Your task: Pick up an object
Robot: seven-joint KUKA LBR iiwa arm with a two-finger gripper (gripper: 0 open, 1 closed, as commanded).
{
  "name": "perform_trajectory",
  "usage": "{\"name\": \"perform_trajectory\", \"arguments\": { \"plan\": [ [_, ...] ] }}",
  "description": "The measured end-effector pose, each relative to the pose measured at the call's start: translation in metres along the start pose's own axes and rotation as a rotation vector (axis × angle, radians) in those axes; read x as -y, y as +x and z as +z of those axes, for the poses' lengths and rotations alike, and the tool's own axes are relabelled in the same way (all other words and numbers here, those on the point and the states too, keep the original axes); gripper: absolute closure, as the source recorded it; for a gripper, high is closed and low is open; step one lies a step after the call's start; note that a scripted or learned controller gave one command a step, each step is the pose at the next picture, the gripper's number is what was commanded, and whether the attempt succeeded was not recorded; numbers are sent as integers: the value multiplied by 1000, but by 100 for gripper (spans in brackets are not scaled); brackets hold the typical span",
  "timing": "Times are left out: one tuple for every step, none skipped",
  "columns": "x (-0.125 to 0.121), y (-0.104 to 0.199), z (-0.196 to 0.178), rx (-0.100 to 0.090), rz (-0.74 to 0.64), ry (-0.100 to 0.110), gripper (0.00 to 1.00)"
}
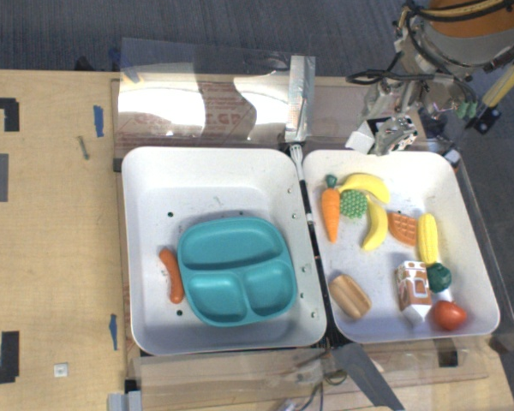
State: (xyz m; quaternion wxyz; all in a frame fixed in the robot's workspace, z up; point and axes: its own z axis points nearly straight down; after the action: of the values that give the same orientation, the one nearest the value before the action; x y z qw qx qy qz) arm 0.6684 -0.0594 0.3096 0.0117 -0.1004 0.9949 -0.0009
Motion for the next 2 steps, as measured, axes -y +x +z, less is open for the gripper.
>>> {"name": "perform_trajectory", "arguments": {
  "plan": [
    [0, 0, 1, -1, 0, -1, 0],
    [-32, 52, 127, -27, 113, -6, 0]
  ]
}}
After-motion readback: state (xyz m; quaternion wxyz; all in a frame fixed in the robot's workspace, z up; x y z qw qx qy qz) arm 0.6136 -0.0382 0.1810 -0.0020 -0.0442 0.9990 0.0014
